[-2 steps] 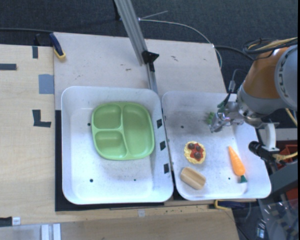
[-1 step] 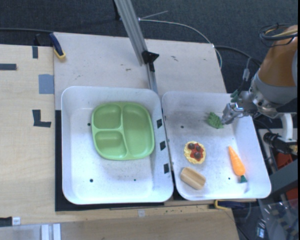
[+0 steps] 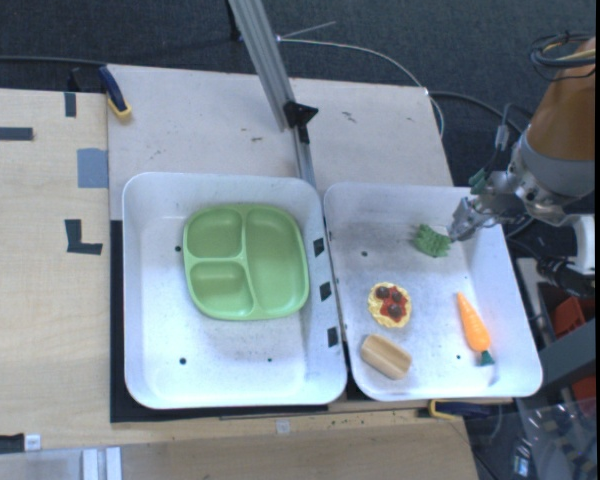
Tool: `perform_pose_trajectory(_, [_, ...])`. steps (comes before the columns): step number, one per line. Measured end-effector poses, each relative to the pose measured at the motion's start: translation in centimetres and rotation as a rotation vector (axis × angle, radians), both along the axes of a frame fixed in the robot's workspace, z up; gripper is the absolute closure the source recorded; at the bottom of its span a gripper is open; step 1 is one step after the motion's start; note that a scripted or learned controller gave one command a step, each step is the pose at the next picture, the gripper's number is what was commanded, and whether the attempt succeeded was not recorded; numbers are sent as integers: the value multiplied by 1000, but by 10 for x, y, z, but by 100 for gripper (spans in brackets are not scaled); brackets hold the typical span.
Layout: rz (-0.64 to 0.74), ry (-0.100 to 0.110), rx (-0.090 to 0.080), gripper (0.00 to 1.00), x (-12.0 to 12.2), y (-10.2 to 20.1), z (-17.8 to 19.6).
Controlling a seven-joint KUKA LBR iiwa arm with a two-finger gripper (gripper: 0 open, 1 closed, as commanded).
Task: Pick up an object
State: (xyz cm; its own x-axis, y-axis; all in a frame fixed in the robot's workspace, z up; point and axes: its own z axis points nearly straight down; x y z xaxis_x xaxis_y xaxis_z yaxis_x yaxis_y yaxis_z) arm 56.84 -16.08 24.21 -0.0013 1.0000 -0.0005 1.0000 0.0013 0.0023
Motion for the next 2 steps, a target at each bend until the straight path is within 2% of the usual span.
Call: perform_pose_trajectory(2, [5,4,1,100,25,101,-19])
